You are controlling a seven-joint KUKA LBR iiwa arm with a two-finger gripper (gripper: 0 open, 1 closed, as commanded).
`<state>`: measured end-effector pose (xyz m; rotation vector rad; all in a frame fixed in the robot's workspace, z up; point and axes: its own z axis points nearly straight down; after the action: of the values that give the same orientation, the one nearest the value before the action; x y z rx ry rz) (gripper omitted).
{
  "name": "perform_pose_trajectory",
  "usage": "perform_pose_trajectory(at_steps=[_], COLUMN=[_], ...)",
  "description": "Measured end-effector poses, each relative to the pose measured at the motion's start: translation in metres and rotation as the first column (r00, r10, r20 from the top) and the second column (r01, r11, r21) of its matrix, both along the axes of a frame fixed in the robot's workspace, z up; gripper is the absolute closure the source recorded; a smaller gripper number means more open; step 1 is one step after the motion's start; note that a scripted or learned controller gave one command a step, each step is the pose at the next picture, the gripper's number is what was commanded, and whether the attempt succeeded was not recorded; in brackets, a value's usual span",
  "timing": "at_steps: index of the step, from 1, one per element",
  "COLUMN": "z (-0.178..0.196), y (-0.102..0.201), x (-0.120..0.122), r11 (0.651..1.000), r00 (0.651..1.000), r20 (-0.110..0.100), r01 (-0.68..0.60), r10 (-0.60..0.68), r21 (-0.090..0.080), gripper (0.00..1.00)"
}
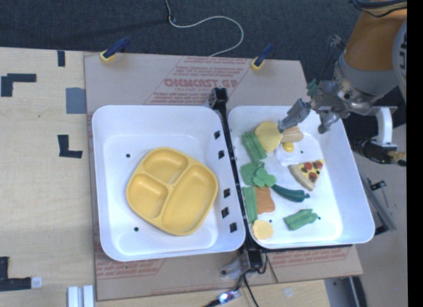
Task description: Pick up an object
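The pale yellow toy food piece point(268, 135) lies in the right white bin point(350, 173) among the other toy foods, near a pizza slice point(308, 173) and 1 yellow sectioned plate point(172, 190) in the left bin. The gripper point(309, 117) hangs just above it with both fingers spread and nothing between them, so the pick seems not yet made: the descent, closing and lift are all left.

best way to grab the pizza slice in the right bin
Take the pizza slice from straight above, claw closing across its two long straight edges near the wide crust end. It lies flat with bare bin floor on its right; the dark green piece sits close at lower left.
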<state>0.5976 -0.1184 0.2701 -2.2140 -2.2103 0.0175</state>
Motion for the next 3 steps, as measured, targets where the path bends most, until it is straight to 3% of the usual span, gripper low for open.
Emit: perform_pose_trajectory(at_steps=[1,3], z=[0.007,-0.117], y=[0.0,-0.012], x=[0.002,-0.009], r11=[1.0,1.0], r00=[1.0,1.0], r20=[0.012,0.008], r01=[-0.003,-0.002], r10=[0.003,0.002], r21=[-0.001,-0.001], gripper=[0.0,0.0])
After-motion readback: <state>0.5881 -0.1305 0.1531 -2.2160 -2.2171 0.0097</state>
